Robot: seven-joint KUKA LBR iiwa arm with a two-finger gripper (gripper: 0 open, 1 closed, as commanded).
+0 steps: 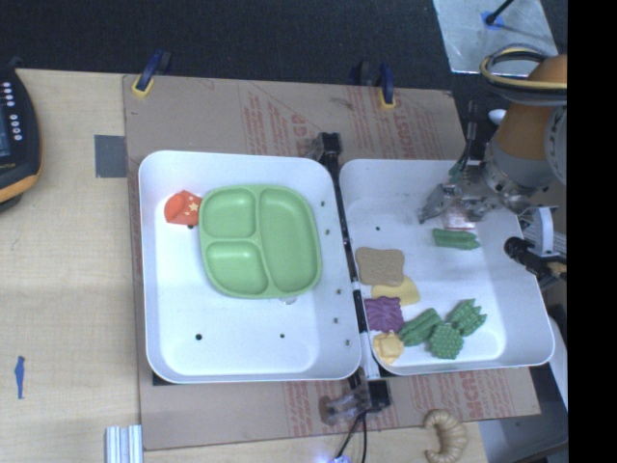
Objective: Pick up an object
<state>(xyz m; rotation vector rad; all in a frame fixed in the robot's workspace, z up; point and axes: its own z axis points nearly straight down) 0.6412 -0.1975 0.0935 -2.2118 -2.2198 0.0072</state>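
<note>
My gripper [461, 210] hangs low over the far part of the right bin [521, 340], with the arm's orange band behind it at the right edge. A small green pod-shaped toy [455, 239] lies on the bin floor just in front of the gripper, and a pale pinkish bit shows right under the gripper. Nearer the front of this bin lie a brown bread slice [380, 260], a yellow piece [397, 291], a purple piece [384, 313], a small yellow piece [388, 345] and three green toy vegetables [443, 331].
The left bin [174, 345] holds a green divided plate [260, 239] and a red toy [181, 207] at its left. A black handset [14, 133] lies at the bench's left edge. Clamps [386, 83] hold the cardboard at the back.
</note>
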